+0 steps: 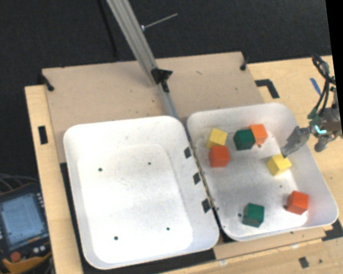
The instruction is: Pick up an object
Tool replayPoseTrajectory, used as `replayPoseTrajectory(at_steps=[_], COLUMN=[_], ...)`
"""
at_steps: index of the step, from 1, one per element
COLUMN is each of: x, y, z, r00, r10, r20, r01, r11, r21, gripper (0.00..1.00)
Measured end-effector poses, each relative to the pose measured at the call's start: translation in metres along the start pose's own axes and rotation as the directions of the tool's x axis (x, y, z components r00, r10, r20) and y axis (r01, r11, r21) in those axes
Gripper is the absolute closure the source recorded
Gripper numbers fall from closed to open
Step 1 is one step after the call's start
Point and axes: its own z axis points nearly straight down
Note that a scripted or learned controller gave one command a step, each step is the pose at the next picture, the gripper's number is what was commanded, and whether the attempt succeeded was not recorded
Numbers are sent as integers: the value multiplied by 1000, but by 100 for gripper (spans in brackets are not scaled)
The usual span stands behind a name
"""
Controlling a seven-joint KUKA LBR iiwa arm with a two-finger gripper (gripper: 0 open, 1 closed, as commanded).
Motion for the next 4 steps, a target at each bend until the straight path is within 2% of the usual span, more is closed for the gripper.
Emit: replayPoseTrajectory(at_steps=[1, 2, 3, 4], x=[0, -7, -14, -11], y=[1, -2, -7, -1], z=[-2, 42, 103, 148], r00=[1000, 1000, 1000, 1000], r10=[0, 3, 3, 5], r20=[1, 2, 1, 1], r01=[0, -3, -3, -5], r11=[1000, 1000, 1000, 1000], r21=[-4, 1, 3, 2], gripper=[0, 0, 0, 0])
